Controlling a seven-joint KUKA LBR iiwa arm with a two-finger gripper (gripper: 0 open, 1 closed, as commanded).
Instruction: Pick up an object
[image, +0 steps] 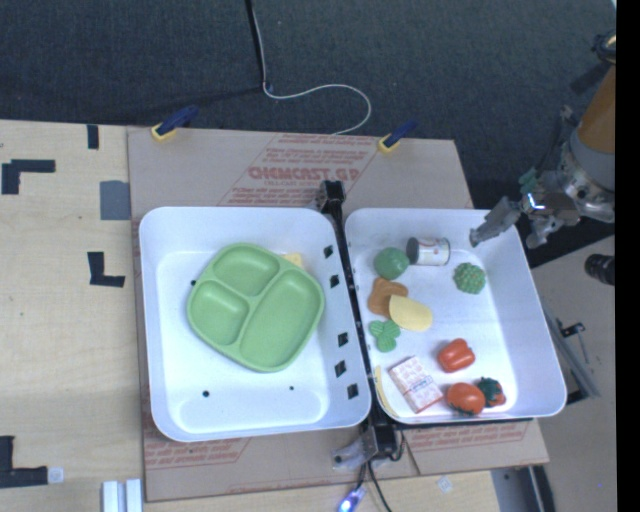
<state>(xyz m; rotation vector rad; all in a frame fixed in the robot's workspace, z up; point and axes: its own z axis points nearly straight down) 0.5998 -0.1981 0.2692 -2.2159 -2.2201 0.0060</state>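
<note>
With our gripper (520, 222) hovering at the right bin's (535, 300) far corner, fingers spread and holding nothing, we should descend squarely over the green broccoli piece (469, 278) just below, clear of the small can (432, 251)

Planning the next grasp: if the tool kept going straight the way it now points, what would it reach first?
Probably the small can. The tool slants in over the right bin's far corner toward it, with nothing between. Height is unclear, so it might meet the bin first.
</note>
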